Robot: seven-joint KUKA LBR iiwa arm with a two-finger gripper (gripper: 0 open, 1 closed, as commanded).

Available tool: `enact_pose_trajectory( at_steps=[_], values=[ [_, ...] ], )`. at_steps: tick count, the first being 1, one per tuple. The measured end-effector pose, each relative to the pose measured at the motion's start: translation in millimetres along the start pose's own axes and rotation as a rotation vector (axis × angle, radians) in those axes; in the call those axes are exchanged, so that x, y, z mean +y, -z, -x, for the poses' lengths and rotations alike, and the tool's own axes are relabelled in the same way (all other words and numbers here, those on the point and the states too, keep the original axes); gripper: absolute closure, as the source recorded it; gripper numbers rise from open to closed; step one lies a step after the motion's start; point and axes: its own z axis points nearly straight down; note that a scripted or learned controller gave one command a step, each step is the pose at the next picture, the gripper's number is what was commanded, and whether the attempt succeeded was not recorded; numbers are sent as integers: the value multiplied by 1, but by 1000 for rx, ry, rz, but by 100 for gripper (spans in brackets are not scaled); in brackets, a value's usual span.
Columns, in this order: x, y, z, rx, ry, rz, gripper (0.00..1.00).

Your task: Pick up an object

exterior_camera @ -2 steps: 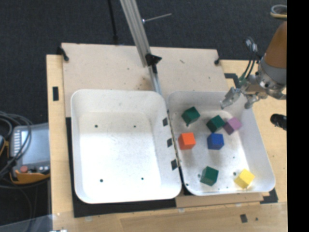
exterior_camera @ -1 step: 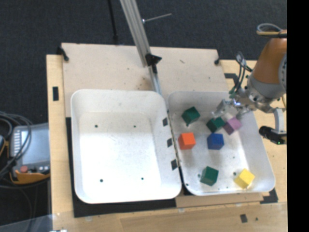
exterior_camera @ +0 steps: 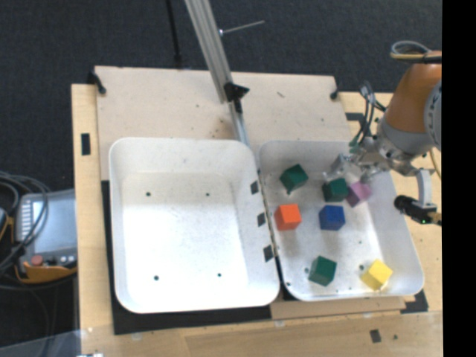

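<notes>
The right bin [exterior_camera: 394,233] holds several small cubes: a green one [exterior_camera: 294,177], a dark green one [exterior_camera: 335,190], a purple one [exterior_camera: 359,193], an orange one [exterior_camera: 288,216], a blue one [exterior_camera: 332,217], another green one [exterior_camera: 323,270] and a yellow one [exterior_camera: 376,274]. The arm comes in from the right, and my gripper [exterior_camera: 350,166] hangs at the bin's far right part. It is just above and behind the dark green and purple cubes. I see no cube lifted off the bin floor.
The left bin [exterior_camera: 186,225] lies beside the right one, with black clips along the shared wall [exterior_camera: 262,218]. A slanted metal pole [exterior_camera: 212,39] rises behind the bins. A pendant with cables [exterior_camera: 41,233] sits off the bench at the left.
</notes>
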Motion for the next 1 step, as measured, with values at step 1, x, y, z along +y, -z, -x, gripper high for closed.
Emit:
enact_pose_trajectory(
  at_steps=[1],
  values=[
    [0,9,1,0,-3,1,100]
  ],
)
